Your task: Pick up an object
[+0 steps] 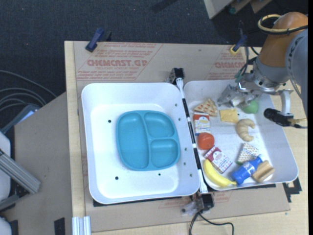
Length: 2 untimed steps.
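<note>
Right bin [286, 155], near end: banana [216, 175], blue bottle [246, 170], bread roll [264, 170]. Middle: tomato [206, 141], croissant [245, 129], cheese slice [228, 115]. Far end: green ball [251, 106] beside the gripper [236, 97], finger state indiscernible. Left bin [98, 106]: blue divided tray [147, 140].

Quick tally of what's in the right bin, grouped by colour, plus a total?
Yellow: 2, banana, cheese square
Red or red-and-white: 3, tomato, carton, small box
Tan, bread-like: 4
Green: 1, ball
Blue: 1, can
Total: 11
</note>
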Each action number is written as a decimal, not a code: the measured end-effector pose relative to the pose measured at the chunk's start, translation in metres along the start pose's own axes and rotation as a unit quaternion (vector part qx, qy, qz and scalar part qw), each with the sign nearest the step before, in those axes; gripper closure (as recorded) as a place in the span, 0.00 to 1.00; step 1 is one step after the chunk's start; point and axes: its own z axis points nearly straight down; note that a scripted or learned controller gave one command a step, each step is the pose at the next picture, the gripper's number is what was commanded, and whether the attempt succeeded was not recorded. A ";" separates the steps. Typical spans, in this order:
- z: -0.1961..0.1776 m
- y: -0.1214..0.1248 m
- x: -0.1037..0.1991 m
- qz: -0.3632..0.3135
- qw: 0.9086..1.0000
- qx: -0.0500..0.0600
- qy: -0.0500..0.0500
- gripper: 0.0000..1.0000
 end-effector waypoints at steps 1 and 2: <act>0.000 0.000 0.000 0.000 1.000 0.000 0.000 0.00; 0.000 0.000 0.000 0.000 1.000 0.000 0.000 0.00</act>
